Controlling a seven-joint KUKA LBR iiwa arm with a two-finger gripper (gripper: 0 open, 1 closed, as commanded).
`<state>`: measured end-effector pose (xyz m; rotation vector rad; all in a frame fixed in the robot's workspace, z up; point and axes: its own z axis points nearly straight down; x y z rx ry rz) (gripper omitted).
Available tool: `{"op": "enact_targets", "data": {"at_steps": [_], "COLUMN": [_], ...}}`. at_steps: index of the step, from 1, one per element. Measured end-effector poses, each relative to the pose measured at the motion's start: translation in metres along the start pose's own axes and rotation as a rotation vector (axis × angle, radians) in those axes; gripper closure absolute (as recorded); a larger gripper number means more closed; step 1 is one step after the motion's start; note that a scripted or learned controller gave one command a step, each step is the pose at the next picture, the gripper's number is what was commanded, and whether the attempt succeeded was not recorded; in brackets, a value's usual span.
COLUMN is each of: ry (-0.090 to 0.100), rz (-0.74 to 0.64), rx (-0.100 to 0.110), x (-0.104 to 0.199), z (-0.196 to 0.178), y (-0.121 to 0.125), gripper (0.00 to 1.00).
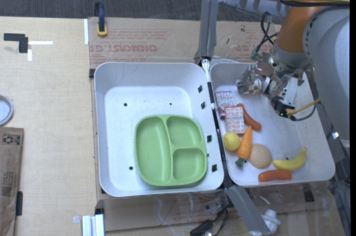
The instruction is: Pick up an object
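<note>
My gripper (pixel 251 85) hangs over the back of the right bin (pixel 320 147), just above and right of a red-and-white packet (pixel 224 100). A second packet (pixel 234 118) lies in front of that one, with a red sausage (pixel 252 119) beside it. Toward the bin's front lie a yellow lemon (pixel 231 141), an orange carrot (pixel 245 143), a tan round bun (pixel 260 156), a banana (pixel 291 161) and another red sausage (pixel 275 175). I see nothing lifted off the bin floor.
The left bin (pixel 111 118) holds a green divided plate (pixel 169 150). A raised divider (pixel 211 112) separates the two bins. The grey arm with its orange band (pixel 297 23) and loose cables (pixel 289 104) cover the right bin's back right side.
</note>
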<state>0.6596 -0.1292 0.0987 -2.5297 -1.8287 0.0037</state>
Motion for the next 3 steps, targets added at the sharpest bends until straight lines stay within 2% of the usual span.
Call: {"op": "enact_targets", "data": {"at_steps": [1, 2, 3], "ry": [-0.004, -0.018, -0.014], "rz": [-0.006, -0.197, -0.216], "rx": [-0.005, -0.015, -0.014], "x": [0.001, 0.006, 0.031], "z": [-0.007, 0.000, -0.121], "y": [0.001, -0.002, -0.047], "gripper": [1.00, 1.00, 1.00]}}
